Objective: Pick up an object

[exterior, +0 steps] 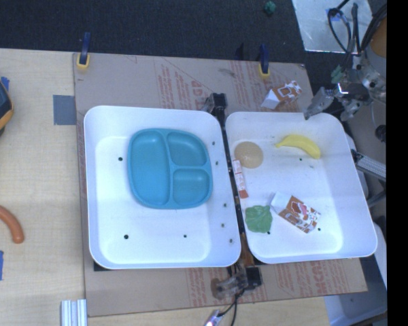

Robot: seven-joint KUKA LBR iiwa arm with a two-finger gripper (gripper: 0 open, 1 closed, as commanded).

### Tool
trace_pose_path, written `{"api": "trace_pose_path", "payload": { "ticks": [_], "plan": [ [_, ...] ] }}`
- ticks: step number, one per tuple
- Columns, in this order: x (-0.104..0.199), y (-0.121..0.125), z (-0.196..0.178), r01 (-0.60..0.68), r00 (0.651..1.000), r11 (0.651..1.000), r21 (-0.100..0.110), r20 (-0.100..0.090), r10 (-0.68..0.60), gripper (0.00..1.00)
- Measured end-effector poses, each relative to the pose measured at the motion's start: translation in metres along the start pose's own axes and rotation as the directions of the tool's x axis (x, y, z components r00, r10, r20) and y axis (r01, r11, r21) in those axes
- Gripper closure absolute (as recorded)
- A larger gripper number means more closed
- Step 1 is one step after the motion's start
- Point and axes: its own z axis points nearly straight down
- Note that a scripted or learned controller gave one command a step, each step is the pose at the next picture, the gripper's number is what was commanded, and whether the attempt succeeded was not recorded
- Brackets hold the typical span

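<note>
While the pincer [321,104] is hovering at the upper right, just past the far rim of the right bin [353,202], whether it is wide or narrow is not something I can tell; nothing is showing between its tips; the arm is reaching in from the right edge. A yellow banana [300,145] is lying in the right bin near its far rim, close below the pincer but apart from it; a tan round piece [249,155] is sitting to the banana's left near the divider; a green lump [258,219] is lying toward the near side; a printed packet [296,212] is lying tilted just beside the lump. A blue divided plate [169,168] is resting in the left bin [102,182]; a sausage [7,223] is lying on the wooden surface [34,168] well left of both bins; another small packet [282,95] is lying on the cardboard beyond the right bin.
</note>
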Motion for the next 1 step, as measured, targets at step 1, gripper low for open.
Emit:
{"api": "trace_pose_path", "payload": {
  "ticks": [1],
  "plan": [
    [-0.0206, -0.0065, 0.1284, -0.002, 1.000, 1.000, 0.010, -0.001, 0.002, 0.00]
  ]
}}
